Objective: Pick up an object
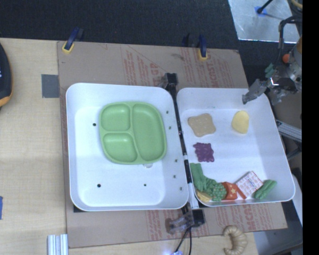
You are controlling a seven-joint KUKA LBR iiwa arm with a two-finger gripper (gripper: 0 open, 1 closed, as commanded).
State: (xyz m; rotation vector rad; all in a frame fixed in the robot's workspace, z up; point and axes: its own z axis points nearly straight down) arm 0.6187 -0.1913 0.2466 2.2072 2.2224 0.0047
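Hovering at the right bin's [266, 142] far right corner, the gripper [253, 93] is showing no visible grasp; finger opening cannot be judged. Nearest object, a yellow lemon [241, 121], is lying just below-left of it.

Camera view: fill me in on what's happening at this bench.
The arm's gripper sits at the right bin's upper right edge, holding nothing. In that bin lie a tan slice, a yellow piece, a purple bunch and a pile of toy food along the near wall. The left bin holds a green plate. Nothing is picked up yet.
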